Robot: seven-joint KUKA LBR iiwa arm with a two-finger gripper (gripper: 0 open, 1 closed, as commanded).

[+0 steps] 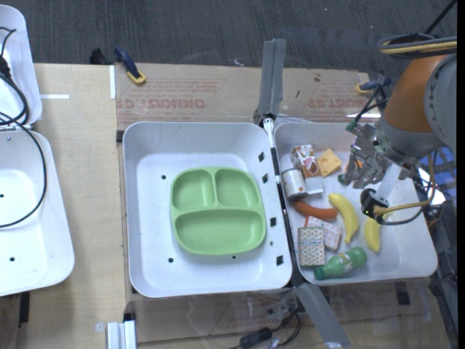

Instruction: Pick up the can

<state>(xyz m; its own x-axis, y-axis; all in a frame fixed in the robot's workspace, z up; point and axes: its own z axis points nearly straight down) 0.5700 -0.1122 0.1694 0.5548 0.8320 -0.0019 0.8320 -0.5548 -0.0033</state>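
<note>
Metal is what the can [293,183] appears to be made of: a short silver-grey cylinder with a dull sheen, lying on its side against the left wall of the right bin [414,267], at about ten o'clock from that bin's middle. One flat round end is turned toward the upper left. A small white rectangular piece is seen touching it at four o'clock.

Just below the can, at five o'clock, an orange-red sausage-shaped item [315,210] is laid, smooth and rounded. Two yellow bananas [346,214] are set at three to four o'clock from it, curved and matte. A small printed carton [305,159] and a flat yellow wedge [329,162] are placed at one o'clock from the can. Two flat printed packets [312,244] and a green plastic bottle [341,262] lying on its side are found toward the bin's near edge.

In the left bin [145,217] a pale green divided plate [218,211] is set, glossy, with three compartments and rounded corners.

The gripper [361,173] is held over the right bin at three o'clock from the can, well apart from it. Whether it is wide or narrow cannot be told from this view.
</note>
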